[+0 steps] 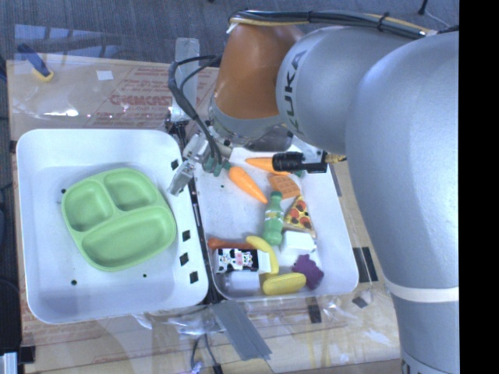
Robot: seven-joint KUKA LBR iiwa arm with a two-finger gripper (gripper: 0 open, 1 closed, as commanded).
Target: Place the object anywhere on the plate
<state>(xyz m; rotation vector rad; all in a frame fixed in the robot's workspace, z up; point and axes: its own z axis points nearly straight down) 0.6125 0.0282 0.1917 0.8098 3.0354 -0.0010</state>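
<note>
Camera view: KUKA lettering reads on the grey arm [366, 92]. Gripper [189, 170] hangs over the divider between bins, whether clenched or released I cannot tell. Green plate [118, 216], three compartments, sits in left bin [31, 287]. Right bin [343, 263] holds orange carrot [247, 183], green bottle [273, 218], pizza slice [299, 215], yellow banana [263, 249], purple grapes [309, 270], cow-print carton [235, 260], writing unreadable.
</note>
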